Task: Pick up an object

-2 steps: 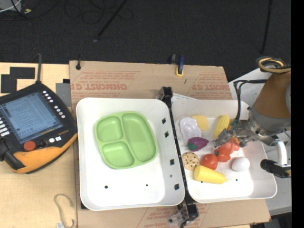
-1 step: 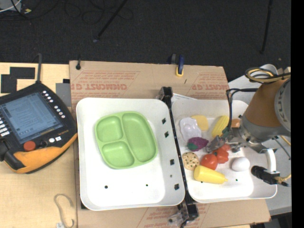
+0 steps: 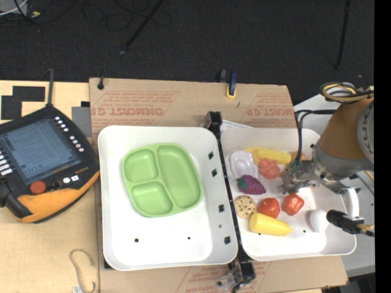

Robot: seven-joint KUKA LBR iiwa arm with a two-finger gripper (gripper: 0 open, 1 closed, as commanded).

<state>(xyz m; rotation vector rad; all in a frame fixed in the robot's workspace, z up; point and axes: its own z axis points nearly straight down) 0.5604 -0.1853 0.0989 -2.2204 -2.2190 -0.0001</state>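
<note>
The right bin [image 3: 333, 243] holds several toy foods: a yellow corn cob [image 3: 269, 155], a pink piece [image 3: 269, 169], a white piece [image 3: 242, 162], purple grapes [image 3: 251, 184], a cookie [image 3: 245, 206], two red pieces [image 3: 269, 207] [image 3: 293, 204], a yellow piece [image 3: 269, 226] and a white egg-like piece [image 3: 317, 219]. My gripper [image 3: 294, 180] hangs low over the middle of this bin, just above the right-hand red piece and right of the pink piece. Nothing shows between its fingers.
The left bin [image 3: 116, 237] holds a green divided plate [image 3: 162, 179]. A black clamp bar [image 3: 221, 182] runs between the bins. A teach pendant [image 3: 43, 157] lies at the far left on the bench. The arm's orange band [image 3: 342, 133] stands over the right bin's right side.
</note>
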